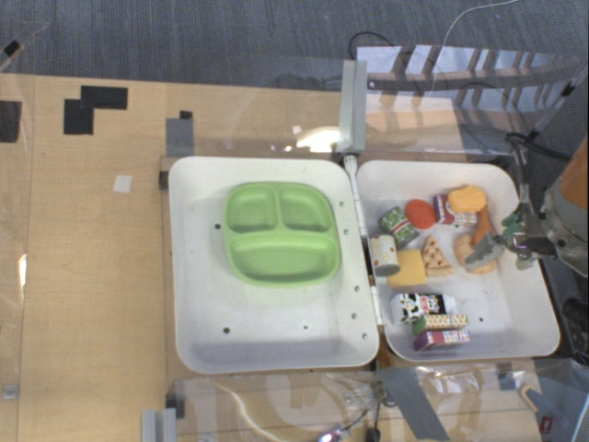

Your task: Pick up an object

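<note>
Presently: fingers (502, 243) low in the right bin (534, 325), at its right side, over a tan bread-like piece (471, 250); whether they are released or clenched cannot be told.

Step in hand, by judgement: the reach onto a pick, nothing yet lifted. Next move calls for a sure closing on one item, then a straight lift clear of its neighbours.

Items left of the fingers, in the same bin: orange piece (467, 198), red can (444, 208), red ball (421, 214), green can (398, 223), pizza slice (436, 258), cheese wedge (409, 269), grey can (383, 255), two small cartons (433, 321).

Left bin (198, 330): green divided plate (281, 232).

Surface: wooden counter (83, 274) with black marks. Beyond: grey carpet (184, 17), cables.
</note>
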